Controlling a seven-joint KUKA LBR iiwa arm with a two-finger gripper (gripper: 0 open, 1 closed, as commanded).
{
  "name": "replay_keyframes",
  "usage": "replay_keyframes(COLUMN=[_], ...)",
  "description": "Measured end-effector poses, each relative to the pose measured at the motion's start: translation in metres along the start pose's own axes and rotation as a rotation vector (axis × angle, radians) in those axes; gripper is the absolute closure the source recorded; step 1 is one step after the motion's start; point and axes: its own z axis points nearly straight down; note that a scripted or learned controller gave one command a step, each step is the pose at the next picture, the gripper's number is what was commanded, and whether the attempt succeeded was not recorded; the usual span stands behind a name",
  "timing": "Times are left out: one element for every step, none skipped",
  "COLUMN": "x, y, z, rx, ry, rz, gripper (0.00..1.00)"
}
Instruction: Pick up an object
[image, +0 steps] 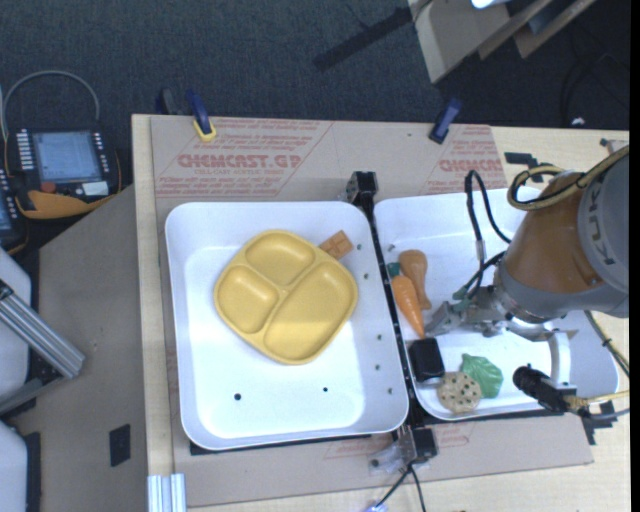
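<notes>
In the right bin (600, 375) an orange carrot (407, 304) lies along the left wall, with a tan rounded piece (413, 265) just behind it. Toward the front of that bin lie a black block (426, 358), a brown speckled cookie (459, 392) and a green lump (485, 373). My gripper (447, 317) is low over this bin's left half, just right of the carrot and above the black block. I see nothing held in it.
The left bin (200, 380) holds a yellow divided plate (287, 297), and a small brown block (336, 244) rests at the plate's far right edge. The arm's orange band (548, 250) and cables hang over the right bin's back half.
</notes>
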Motion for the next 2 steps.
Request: replay_keyframes(x=[0.001,0.011], y=[0.003,0.007], z=[-0.014,-0.063], rx=[-0.011,-0.003], ry=[0.0,-0.001], rz=[-0.002,-0.004], gripper=[1.0,1.0])
